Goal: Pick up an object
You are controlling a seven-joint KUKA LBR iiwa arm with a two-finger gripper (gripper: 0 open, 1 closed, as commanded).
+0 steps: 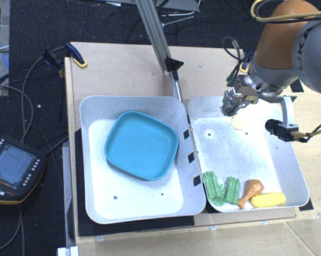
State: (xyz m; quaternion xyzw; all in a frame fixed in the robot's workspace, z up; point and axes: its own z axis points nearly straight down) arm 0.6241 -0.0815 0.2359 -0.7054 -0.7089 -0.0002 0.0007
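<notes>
My gripper [229,106] hangs over the far left part of the right bin [240,148], with nothing visible between its fingers. A small pale round object [239,122] lies on the bin floor just right of and below the gripper. At the bin's near edge lie a green toy vegetable [214,188], a second green piece [232,190], an orange-brown drumstick-shaped toy [250,190] and a yellow toy [268,199]. A blue square plate [141,145] rests in the left bin [96,159].
A slanted metal pole [156,31] rises behind the bins, ending near their shared wall. A black clamp-like part [280,128] sticks out from the arm over the right bin. A teach pendant [10,169] lies off the bench at left.
</notes>
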